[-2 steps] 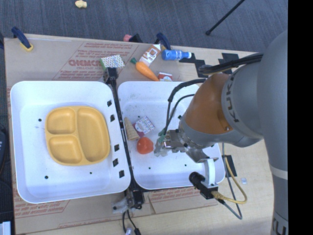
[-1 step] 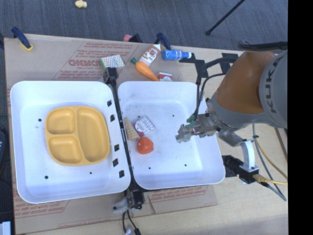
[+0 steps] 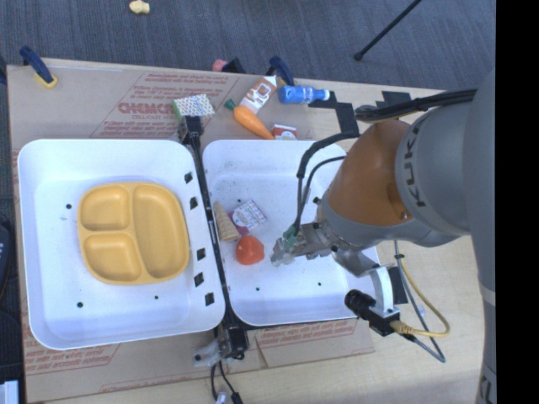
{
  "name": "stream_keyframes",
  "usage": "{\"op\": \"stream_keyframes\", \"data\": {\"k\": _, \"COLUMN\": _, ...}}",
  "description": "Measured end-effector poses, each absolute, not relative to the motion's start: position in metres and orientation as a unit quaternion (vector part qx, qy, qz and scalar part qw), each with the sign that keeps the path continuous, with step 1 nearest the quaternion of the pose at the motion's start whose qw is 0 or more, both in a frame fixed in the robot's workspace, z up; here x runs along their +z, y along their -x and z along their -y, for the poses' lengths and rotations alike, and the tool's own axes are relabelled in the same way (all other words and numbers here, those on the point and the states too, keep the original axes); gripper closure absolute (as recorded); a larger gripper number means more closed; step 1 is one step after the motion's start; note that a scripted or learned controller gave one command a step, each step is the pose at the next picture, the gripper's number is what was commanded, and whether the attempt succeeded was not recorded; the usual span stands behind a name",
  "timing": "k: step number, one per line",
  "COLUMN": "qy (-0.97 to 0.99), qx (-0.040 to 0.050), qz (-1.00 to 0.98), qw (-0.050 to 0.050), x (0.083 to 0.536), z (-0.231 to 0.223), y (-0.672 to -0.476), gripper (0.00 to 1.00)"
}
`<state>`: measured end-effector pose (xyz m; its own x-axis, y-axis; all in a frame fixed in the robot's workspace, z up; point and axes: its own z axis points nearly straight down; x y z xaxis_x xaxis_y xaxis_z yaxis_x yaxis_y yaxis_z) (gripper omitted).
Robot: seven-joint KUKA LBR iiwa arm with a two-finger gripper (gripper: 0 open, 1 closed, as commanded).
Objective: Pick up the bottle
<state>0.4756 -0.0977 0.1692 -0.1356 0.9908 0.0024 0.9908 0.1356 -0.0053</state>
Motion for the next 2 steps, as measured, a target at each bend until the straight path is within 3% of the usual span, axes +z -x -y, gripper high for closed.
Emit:
{"op": "stream_keyframes", "data": {"k": 1, "qy": 0.479, "qx": 0.0003, "qz": 0.878, "qw": 0.000, "x": 0.192, "z": 0.082, "y": -0.477, "gripper": 1.00}}
{"op": "stream_keyframes", "data": {"k": 2, "qy": 0.422, "qx": 0.0006, "qz": 0.907, "qw": 0.002, "x": 0.191, "z": 0.027, "y": -0.476, "gripper": 1.00}}
